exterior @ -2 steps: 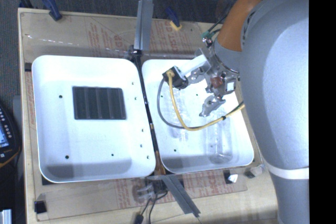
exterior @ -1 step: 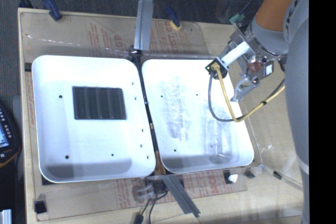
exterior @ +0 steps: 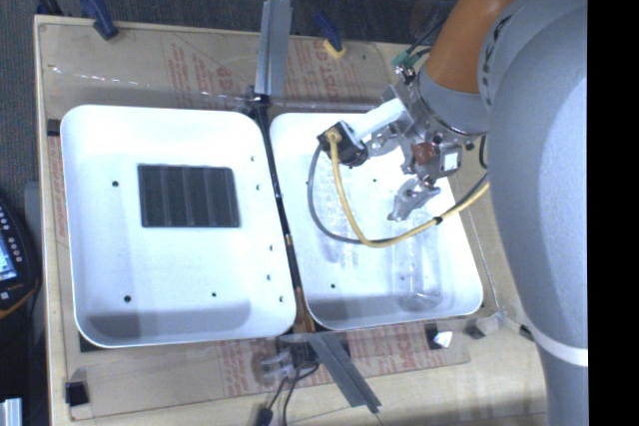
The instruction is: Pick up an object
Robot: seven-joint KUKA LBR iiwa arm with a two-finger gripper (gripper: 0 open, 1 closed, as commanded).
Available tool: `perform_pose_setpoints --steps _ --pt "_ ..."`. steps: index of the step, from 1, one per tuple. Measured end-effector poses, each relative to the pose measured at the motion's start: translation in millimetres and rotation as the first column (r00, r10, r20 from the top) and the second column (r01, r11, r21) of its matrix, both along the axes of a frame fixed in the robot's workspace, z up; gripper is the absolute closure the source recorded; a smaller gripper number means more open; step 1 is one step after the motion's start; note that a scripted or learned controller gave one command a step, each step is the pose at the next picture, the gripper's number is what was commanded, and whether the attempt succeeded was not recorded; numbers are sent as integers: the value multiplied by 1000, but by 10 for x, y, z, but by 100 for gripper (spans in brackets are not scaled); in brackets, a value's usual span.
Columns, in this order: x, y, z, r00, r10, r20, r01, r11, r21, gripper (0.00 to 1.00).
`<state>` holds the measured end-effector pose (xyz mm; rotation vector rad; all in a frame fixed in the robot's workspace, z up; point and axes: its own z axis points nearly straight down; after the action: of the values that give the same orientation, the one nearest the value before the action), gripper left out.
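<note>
My gripper (exterior: 411,198) hangs over the right bin (exterior: 329,309), in its upper right part, below the grey wrist and the orange band. Beneath it and a little toward the front lies a clear plastic bottle-like object (exterior: 419,276) on the bin floor. Another faint see-through object (exterior: 334,219) lies to the left of the gripper. A dark grey ribbed rectangular block (exterior: 188,196) rests flat in the middle of the left bin (exterior: 100,314). Nothing visible hangs from the gripper.
A yellow cable and a white cable (exterior: 351,219) loop from the wrist down over the right bin. A metal divider bar (exterior: 272,45) stands at the back between the bins. Blue clamps (exterior: 98,15) grip the bench's back edge.
</note>
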<state>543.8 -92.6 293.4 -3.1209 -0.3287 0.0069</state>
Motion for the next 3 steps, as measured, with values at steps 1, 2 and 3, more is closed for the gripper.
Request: perform_pose_setpoints --steps 1,2,3 --pt "-9 -479 -114 995 104 -2 -104 995 2 0" --pt "97 -1086 607 921 390 5 -390 921 -2 0" --pt "602 -1092 -145 1000 -1 -2 1 1000 2 0"
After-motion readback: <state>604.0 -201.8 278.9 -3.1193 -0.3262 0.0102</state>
